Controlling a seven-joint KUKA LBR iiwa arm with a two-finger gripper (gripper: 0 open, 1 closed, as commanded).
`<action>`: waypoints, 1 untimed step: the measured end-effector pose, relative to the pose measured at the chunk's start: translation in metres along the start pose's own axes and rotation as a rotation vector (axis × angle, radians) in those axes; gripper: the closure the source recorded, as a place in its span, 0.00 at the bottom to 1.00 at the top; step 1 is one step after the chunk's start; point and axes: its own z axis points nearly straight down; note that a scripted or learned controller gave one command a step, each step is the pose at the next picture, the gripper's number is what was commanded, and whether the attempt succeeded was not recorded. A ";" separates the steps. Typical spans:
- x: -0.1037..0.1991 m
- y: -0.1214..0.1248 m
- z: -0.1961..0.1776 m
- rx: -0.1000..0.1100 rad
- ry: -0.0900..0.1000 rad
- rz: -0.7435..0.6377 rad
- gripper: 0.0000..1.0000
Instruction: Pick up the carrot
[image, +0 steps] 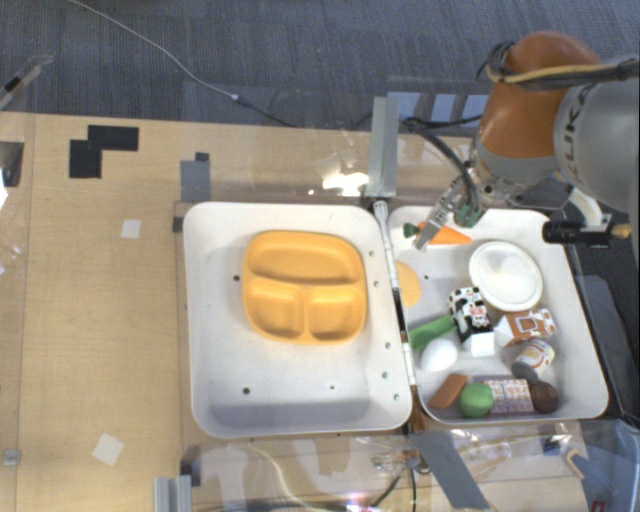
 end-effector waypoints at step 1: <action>0.112 -0.100 -0.030 0.005 0.012 -0.279 1.00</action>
